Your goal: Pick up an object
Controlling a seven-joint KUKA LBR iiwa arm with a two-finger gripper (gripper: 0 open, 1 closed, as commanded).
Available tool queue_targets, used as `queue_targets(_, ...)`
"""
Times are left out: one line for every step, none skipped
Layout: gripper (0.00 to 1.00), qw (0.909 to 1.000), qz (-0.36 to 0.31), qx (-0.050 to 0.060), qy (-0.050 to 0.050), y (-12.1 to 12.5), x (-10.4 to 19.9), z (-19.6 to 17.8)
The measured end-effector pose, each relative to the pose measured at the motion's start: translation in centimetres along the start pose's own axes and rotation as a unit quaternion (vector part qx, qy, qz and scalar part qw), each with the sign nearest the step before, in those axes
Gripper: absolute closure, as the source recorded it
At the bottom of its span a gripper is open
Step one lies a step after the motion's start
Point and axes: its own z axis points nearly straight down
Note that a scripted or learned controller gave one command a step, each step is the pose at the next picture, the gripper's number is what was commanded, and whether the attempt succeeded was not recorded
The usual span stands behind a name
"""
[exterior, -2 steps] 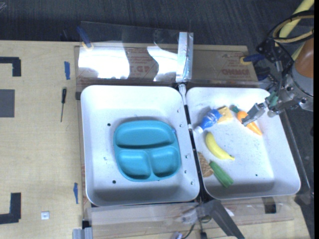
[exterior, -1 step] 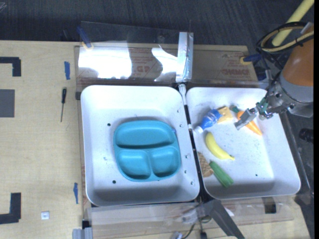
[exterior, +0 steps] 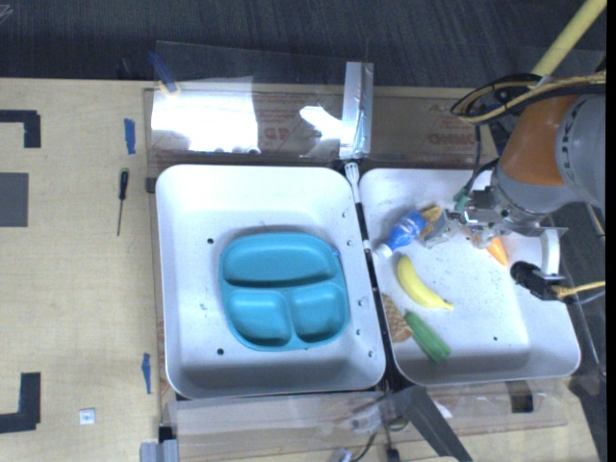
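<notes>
Item: one grey arm with an orange band [exterior: 529, 147], reaching in from the right over the right shallow white bin [exterior: 553, 349]; gripper [exterior: 469, 221] low over the upper part of that bin; whether it is released or clenched, I cannot tell

Contents, right bin: blue-and-white plastic bottle [exterior: 402, 232] lying tilted near the upper left, just beside the gripper; yellow toy banana [exterior: 421, 287] near the middle; green cucumber-shaped toy [exterior: 429, 340] below it; small orange carrot-like piece [exterior: 497, 250] on the right, partly under the wrist hardware; brownish speckled object [exterior: 394, 318] against the left wall, too unclear to name

Contents, left shallow white bin [exterior: 183, 258]: turquoise divided plastic tray [exterior: 284, 289], well apart from the arm

Pick candidates: bottle and orange piece, nearest the gripper; nothing visibly held

Risks, as judged:
- bottle is rounded and lies at a slant; a close could squeeze it sideways, leaving an empty grasp
- nearby pieces crowd the gripper; a descent may nudge one away or catch two
- bottle sits near the bin's dividing wall; a push could wedge it there
- banana's curve invites rolling if attempted off-centre
</notes>
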Motion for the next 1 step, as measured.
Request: queue_targets(0.0,0.9927,-0.121,-0.003,-0.001,3.45,6.42,-4.48)
